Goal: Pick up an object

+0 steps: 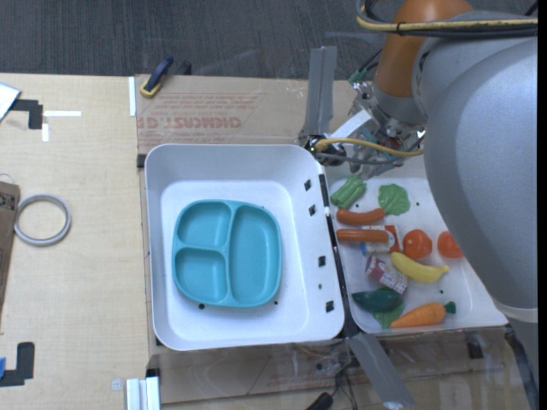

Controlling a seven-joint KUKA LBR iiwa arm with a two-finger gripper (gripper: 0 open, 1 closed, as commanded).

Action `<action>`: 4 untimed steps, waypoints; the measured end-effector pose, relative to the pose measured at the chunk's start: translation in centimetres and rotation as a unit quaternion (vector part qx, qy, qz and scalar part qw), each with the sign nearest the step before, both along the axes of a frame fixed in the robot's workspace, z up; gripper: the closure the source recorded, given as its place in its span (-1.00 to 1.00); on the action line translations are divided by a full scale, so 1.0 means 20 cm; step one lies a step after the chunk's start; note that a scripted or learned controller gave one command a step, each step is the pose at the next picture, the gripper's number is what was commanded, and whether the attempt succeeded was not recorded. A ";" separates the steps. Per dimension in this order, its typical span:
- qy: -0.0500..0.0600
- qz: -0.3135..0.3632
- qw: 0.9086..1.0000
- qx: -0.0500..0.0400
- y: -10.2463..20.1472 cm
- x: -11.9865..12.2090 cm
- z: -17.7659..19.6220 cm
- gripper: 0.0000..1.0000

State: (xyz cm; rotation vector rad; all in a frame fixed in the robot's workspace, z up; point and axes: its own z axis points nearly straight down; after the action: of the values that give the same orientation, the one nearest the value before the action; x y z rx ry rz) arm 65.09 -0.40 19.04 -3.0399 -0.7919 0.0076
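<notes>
Toy food lies scattered in the right bin (479, 310): nearest the camera a carrot (419, 316) and a dark green pepper (376, 299), then a banana (416, 268), two tomatoes (416, 243), two sausages (362, 217) and green leafy pieces (393, 198) farther back. In the left bin (162, 229) rests a blue divided plate (228, 253). A roll of tape (39, 219) sits on the table (77, 314) at left. At the far end of the right bin hangs the gripper (395, 135); whether it is clenched or released cannot be told.
</notes>
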 end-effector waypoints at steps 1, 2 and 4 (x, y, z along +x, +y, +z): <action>-0.002 -0.151 0.988 0.000 -0.16 -0.04 0.14 1.00; -0.001 -0.156 0.988 0.000 -0.04 -0.03 0.00 1.00; -0.001 -0.155 0.988 0.000 0.03 -0.04 0.00 1.00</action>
State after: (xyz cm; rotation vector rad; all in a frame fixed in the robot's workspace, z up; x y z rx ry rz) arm 64.36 0.22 19.12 -3.1253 -0.3125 0.0040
